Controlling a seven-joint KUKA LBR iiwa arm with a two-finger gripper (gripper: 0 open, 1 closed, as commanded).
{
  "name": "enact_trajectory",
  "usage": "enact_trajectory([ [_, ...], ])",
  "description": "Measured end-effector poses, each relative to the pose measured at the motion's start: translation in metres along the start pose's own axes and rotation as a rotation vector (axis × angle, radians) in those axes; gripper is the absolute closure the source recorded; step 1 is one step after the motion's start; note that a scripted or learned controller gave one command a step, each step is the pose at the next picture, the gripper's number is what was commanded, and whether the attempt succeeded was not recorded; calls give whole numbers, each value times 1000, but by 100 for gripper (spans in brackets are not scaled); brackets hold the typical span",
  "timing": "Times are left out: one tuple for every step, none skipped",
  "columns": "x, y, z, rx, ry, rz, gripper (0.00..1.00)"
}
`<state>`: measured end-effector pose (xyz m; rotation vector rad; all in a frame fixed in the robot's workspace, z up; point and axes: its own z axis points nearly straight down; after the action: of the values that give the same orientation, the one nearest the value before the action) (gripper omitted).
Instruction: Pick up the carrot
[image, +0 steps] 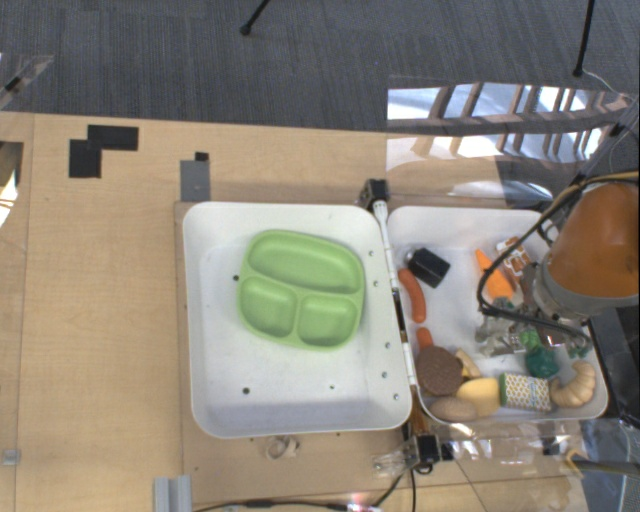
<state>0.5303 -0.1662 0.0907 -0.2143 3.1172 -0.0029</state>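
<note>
The carrot (489, 273) is a small orange piece lying in the right bin (455, 225), towards its back right and partly hidden by cables. The grey arm with its orange band (597, 245) reaches over that bin's right side. Its gripper (508, 335) hangs low over the bin, just in front of the carrot and above a green toy (541, 362). Nothing shows clearly in its grasp.
The right bin also holds a black block (428, 266), a red sausage (412, 293), a brown patty (438, 370), a potato (456, 408), a yellow piece (481, 390) and a croissant (579, 385). A green divided plate (300, 290) sits in the left bin (215, 380).
</note>
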Motion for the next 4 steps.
enact_trajectory([
  [-1,-1,0,2,-4,0,0],
  [-84,10,3,-1,0,345,0],
  [-88,11,-11,0,-11,340,100],
  [-88,11,-10,0,-9,339,0],
])
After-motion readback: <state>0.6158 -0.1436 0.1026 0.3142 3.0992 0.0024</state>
